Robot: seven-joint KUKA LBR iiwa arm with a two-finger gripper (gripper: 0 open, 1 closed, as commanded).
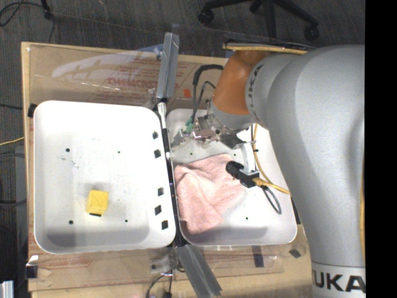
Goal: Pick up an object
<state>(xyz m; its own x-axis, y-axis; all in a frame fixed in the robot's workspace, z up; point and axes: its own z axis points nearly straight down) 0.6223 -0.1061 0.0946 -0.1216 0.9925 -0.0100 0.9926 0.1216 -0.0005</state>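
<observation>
A pink cloth (205,188) lies crumpled in the right bin (273,231), against its left wall. A small yellow block (97,202) sits in the left bin (56,123), toward its front. My gripper (197,131) is low in the back left corner of the right bin, just behind the cloth's far edge. The grey arm with its orange band covers most of that bin's back and right side. The wrist hides the fingers, and I see nothing held.
A metal divider bar (166,73) runs between the two bins. A black connector with a yellow cable (248,177) hangs over the cloth's right side. The bench board (93,67) lies behind the bins under a plastic sheet.
</observation>
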